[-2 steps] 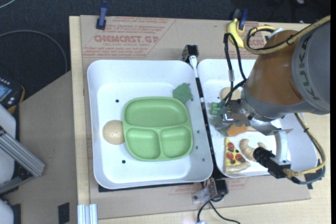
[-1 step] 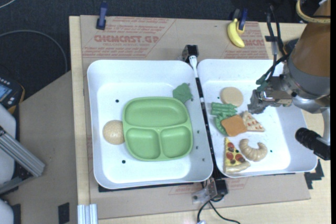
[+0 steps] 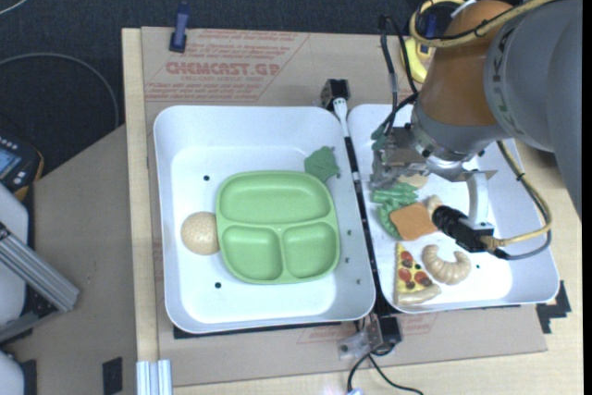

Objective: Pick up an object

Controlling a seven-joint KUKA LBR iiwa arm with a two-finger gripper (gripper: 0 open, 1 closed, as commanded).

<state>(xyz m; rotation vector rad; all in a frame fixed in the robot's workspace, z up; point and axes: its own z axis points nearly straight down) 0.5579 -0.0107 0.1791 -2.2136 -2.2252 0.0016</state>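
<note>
My gripper (image 3: 393,173) hangs low over the left part of the right bin (image 3: 523,284), just above a green toy vegetable (image 3: 393,197). The arm's grey and orange wrist hides the bin's back part. Beside the green piece lies an orange slab (image 3: 412,220). Nearer the front lie a tan croissant (image 3: 447,264) and a pizza slice (image 3: 413,276). Nothing can be made out between the gripper's parts.
The left bin (image 3: 174,136) holds a green divided tray (image 3: 276,227), a beige round bun (image 3: 198,232) at its left and a small green leafy piece (image 3: 322,164) by the dividing wall. A black cable plug (image 3: 460,228) hangs from the arm over the right bin.
</note>
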